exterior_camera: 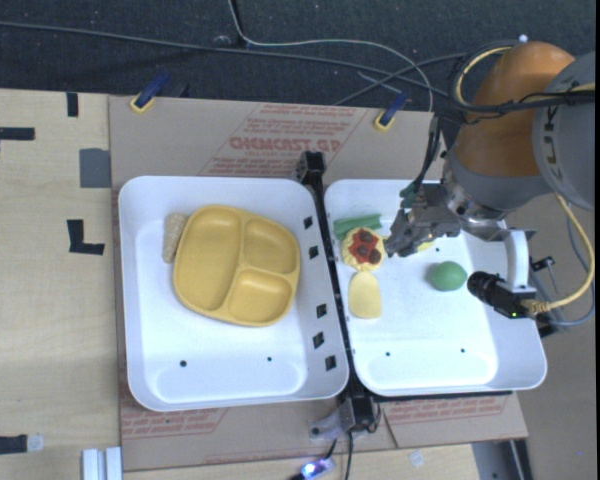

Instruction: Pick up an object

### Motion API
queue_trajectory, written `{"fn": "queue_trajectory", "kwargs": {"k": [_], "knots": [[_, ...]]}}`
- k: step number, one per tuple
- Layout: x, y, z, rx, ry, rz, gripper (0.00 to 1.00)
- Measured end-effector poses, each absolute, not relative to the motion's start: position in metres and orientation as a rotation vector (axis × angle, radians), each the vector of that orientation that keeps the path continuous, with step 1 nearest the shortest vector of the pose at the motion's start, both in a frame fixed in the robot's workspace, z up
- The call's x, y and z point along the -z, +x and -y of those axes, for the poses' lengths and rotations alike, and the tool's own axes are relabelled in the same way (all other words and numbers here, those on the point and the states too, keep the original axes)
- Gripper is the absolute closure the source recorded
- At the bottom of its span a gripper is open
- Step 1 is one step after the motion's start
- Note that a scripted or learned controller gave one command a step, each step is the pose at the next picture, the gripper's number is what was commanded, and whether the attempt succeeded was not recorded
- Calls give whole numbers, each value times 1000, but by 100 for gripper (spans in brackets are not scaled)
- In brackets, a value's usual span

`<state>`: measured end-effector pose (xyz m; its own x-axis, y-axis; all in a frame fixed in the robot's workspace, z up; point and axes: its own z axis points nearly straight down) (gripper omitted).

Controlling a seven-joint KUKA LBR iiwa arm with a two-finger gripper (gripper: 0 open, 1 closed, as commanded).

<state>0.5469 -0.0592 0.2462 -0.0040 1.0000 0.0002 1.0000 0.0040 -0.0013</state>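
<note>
Pincer low over the right bin, near its left wall.

My pincer (405, 240) hangs beside a round red-and-yellow toy food piece (363, 248); I cannot tell its grip state. A pale yellow oval piece (365, 295) lies just below, a green flat piece (357, 225) above, a green ball (447, 276) apart. The yellow divided plastic plate (236, 265) sits in the left white bin (150, 368).

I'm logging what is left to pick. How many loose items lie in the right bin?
4: a green piece by the divider, a red-and-yellow item below it, a pale yellow piece below that, and a green ball mid-bin. The arm may hide more.
</note>
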Motion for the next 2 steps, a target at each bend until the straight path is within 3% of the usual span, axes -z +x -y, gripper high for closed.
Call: {"fn": "queue_trajectory", "kwargs": {"k": [2], "knots": [[-247, 562, -60, 0, -2212, 2228, 100]]}}
